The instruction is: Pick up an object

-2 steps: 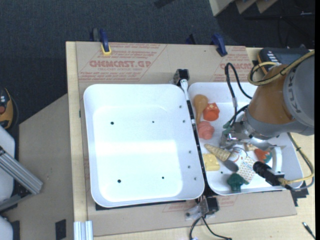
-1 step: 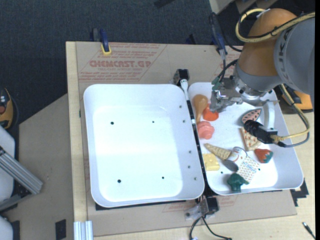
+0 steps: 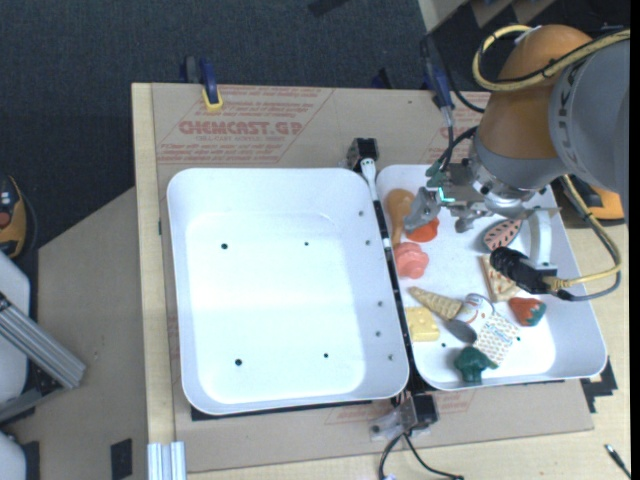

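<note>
Pincer (image 3: 424,211) of mine hangs low over the far left part of the right shallow white plastic bin (image 3: 585,333), on a grey arm with one orange band (image 3: 525,88) above the wrist. Its two fingers point down and to the left, and I cannot tell if they are released or clenched, or if something is between them.

Just beside the pincer lie one tan rounded toy piece (image 3: 400,204) and one flat red-orange round piece (image 3: 424,231); they are so close to the fingertips that contact is not clear to me. Below them I count one pink lumpy toy (image 3: 410,261), one beige waffle ice-cream cone (image 3: 436,303), one pale yellow block with holes, like cheese (image 3: 421,324), one dark green leafy toy (image 3: 471,364), one white patterned square packet (image 3: 496,339), one red rounded toy with a green top (image 3: 527,310), one triangular slice like pizza (image 3: 497,280) and one pink speckled oval piece (image 3: 499,234). All ten objects are in this right bin.

One second white bin (image 3: 180,208) stands at the left, touching the right one along one edge. Both bins rest on one brown board (image 3: 250,123) with red print.
</note>
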You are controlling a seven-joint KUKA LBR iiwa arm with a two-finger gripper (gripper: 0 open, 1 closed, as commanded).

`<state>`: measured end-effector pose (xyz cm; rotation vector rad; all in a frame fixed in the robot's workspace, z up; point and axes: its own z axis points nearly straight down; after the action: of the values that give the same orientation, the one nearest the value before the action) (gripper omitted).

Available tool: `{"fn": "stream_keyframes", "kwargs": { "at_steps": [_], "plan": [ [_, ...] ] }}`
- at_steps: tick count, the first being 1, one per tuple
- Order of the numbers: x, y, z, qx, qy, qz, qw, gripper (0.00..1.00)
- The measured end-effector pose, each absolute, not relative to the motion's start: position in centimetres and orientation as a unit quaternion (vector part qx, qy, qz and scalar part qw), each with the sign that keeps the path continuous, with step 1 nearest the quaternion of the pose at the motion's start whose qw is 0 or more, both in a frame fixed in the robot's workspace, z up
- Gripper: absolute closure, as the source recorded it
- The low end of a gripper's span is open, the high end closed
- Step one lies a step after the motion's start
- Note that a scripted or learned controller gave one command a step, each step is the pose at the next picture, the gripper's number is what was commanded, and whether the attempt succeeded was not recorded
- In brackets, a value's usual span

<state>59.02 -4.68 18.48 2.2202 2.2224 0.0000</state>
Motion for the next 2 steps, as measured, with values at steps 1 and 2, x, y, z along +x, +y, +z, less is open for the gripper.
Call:
{"fn": "stream_keyframes", "kwargs": {
  "at_steps": [1, 2],
  "plan": [
    [61.2, -9.8, 11.7, 0.709, 0.706, -0.0021, -0.001, 0.0],
    [63.6, -9.6, 8.3, 0.706, 0.708, -0.0028, 0.0, 0.0]
  ]
}}
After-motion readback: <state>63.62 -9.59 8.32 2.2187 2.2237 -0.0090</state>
